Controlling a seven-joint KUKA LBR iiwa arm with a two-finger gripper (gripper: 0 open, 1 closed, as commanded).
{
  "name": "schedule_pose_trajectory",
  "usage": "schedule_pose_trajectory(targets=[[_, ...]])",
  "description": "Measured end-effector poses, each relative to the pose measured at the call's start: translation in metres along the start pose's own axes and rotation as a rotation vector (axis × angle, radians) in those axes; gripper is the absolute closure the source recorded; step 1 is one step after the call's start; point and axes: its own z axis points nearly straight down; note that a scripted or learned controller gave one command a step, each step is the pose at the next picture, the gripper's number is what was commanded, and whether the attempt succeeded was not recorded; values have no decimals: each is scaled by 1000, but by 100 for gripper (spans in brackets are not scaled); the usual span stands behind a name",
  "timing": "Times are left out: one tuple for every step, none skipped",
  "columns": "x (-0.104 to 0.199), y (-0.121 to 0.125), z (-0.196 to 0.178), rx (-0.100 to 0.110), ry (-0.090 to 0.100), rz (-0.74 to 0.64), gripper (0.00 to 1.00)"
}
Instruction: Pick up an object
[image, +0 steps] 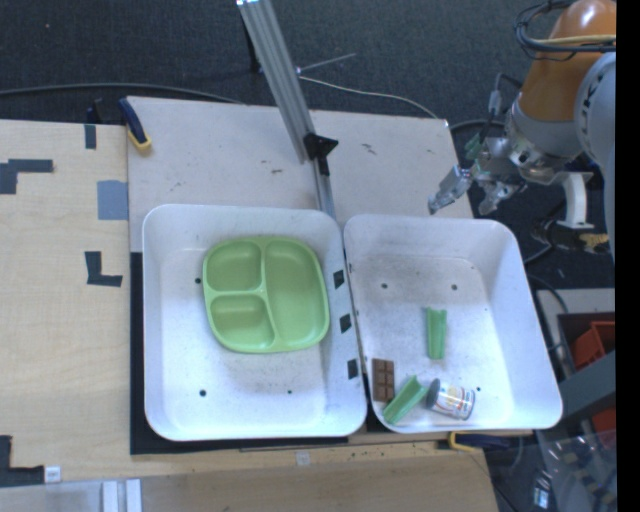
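Note:
The right bin (500, 250) holds a green stick (436, 332) near its middle. At its front lie a brown chocolate-like block (383, 379), a second green piece (403, 399) and a small silver can (452, 400) on its side. My gripper (468, 192) hangs beyond the bin's far right corner, above the bench rather than over the bin. Its fingers stand apart and nothing is between them. It is well away from all the objects.
The left bin (165, 300) holds a light green divided plate (266, 294). A grey metal rail (285, 80) slants down to the gap between the bins. A blue and yellow clamp (134, 126) sits at the board's far left corner.

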Motion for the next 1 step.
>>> schedule_pose_trajectory(targets=[[0,0,0,0,0,0,0]])
